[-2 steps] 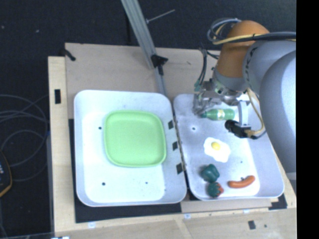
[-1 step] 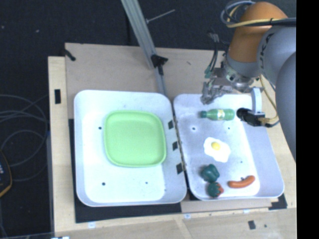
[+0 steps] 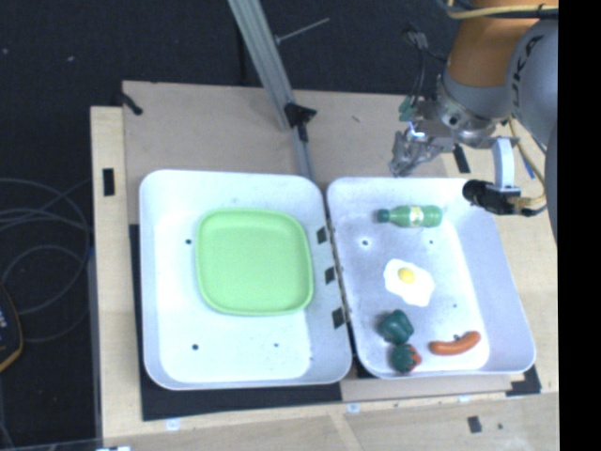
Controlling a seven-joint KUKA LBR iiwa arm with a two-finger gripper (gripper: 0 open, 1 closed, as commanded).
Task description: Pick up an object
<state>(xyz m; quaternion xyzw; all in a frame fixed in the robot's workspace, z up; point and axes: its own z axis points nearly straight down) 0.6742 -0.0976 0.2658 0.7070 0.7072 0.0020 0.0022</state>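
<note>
A: Above the right bin's (image 3: 488,252) far rim, the end effector (image 3: 410,156) hangs; whether its grip is open or closed, one cannot tell.

B: The bottle (image 3: 410,216) lies just below it inside, long axis probably crosswise, left to right.

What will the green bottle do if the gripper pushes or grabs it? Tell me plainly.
The green bottle lies on its side in the right bin, so a push across its round body would probably roll it. It looks like small, rigid plastic, likely light. Its smooth curve might slip between the fingers.
</note>
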